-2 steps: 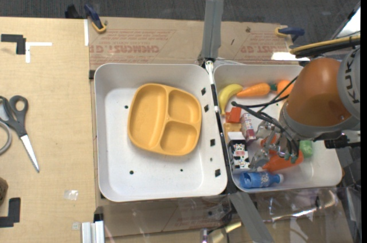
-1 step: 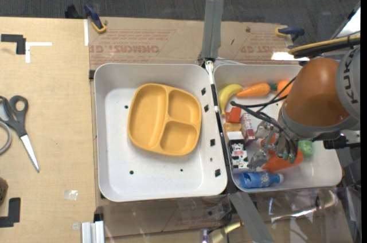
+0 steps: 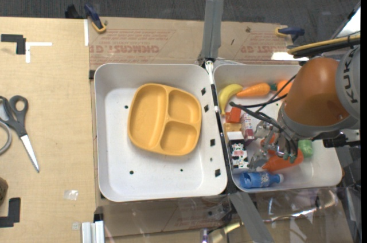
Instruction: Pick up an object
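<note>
Camera view, fixed above: two shallow white bins side by side on the bench. Left bin (image 3: 109, 138) with a yellow three-compartment plate (image 3: 165, 119) lying flat near its middle, tilted slightly, compartments bare. Right bin (image 3: 331, 170) crowded with small things: a banana (image 3: 227, 95) at about 10 o'clock of that bin, just beside the dividing wall; a carrot (image 3: 254, 90) at 11 o'clock, touching or almost touching the banana's tip; a small red box (image 3: 233, 116) just below the banana; a blue bottle (image 3: 260, 180) lying on its side at 6 o'clock along the near wall; a green piece (image 3: 306, 148) at 4 o'clock, partly hidden by the arm; an orange-red object (image 3: 282, 163) directly under the tool, just above the bottle. Arm (image 3: 316, 100) reaching in from 3 o'clock, orange band broad over the right bin's centre. Gripper (image 3: 274, 147) low over the clutter, at about 7 o'clock from the band, pointing down-left among cables and metal parts; cannot tell whether spread or pressed together, nor whether anything sits between. Outside the bins, scissors (image 3: 22, 127) on the bench at 9 o'clock, well apart from the left bin. A strip of grey tape (image 3: 211, 30) at 12 o'clock, running up from where the bins meet.
</note>
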Controlling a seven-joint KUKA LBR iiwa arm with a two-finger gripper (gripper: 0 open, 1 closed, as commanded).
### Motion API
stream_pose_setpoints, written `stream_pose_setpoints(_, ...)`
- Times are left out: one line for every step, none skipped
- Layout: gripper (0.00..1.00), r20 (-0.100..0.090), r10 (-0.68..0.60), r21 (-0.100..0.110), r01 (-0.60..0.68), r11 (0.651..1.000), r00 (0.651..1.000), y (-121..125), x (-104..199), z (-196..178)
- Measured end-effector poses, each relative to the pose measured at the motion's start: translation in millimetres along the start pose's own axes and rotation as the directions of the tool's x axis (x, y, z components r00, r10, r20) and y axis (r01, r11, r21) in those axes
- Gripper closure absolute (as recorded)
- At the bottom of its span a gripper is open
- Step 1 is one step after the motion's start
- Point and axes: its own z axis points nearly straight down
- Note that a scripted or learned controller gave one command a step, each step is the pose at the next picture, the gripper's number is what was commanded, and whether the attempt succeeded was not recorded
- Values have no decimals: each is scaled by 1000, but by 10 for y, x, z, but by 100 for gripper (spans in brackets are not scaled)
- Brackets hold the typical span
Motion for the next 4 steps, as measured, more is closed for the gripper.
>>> stream_pose_setpoints(0, 0, 22, -1, -22, 1000, 1000, -106, -33, -3)
stream_pose_setpoints(0, 6, -278, -1, 278, 961, 961, 187, -1114, -20)
stream_pose_setpoints(0, 1, -387, -1, 387, 922, 922, 49, -502, -5)
stream_pose_setpoints(0, 4, -321, -2, 321, 947, 947, 60, -1458, -150)
